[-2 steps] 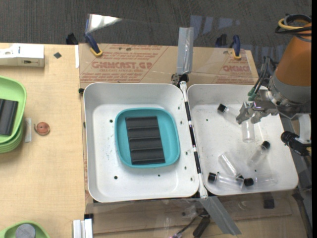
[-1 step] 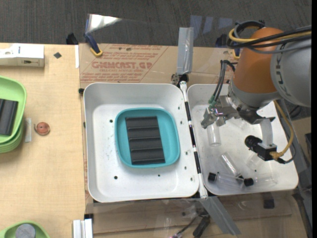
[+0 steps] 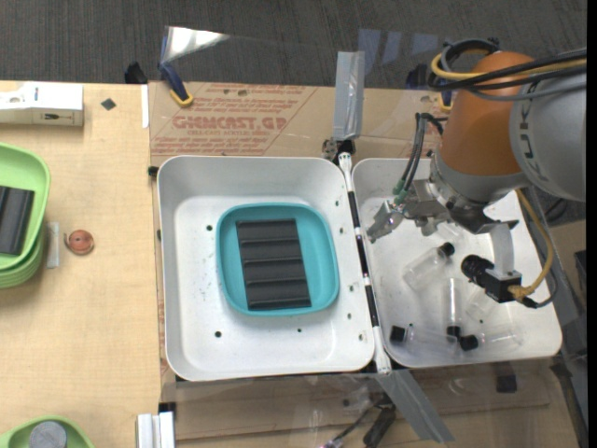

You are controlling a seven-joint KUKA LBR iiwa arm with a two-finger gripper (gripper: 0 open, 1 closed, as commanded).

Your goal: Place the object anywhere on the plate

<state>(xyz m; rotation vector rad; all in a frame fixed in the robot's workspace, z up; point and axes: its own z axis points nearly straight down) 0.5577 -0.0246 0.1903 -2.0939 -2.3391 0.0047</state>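
Camera view showed my arm [image 3: 485, 129] over the right bin [image 3: 410, 180], reaching for clear objects [image 3: 424, 271]; teal plate [image 3: 322, 250] waited; grip state: I couldn't tell.

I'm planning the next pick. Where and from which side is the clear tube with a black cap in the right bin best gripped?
Judging from its pose, grip the clear tube mid-body, from above: it lies flat on the right bin floor, jaws closing across its width.

Cardboard sheet [image 3: 238, 119] behind the bins: red print, roughly "CHEMCAST GP"; smaller lines unreadable. Arm [image 3: 550, 138]: partial "KU".
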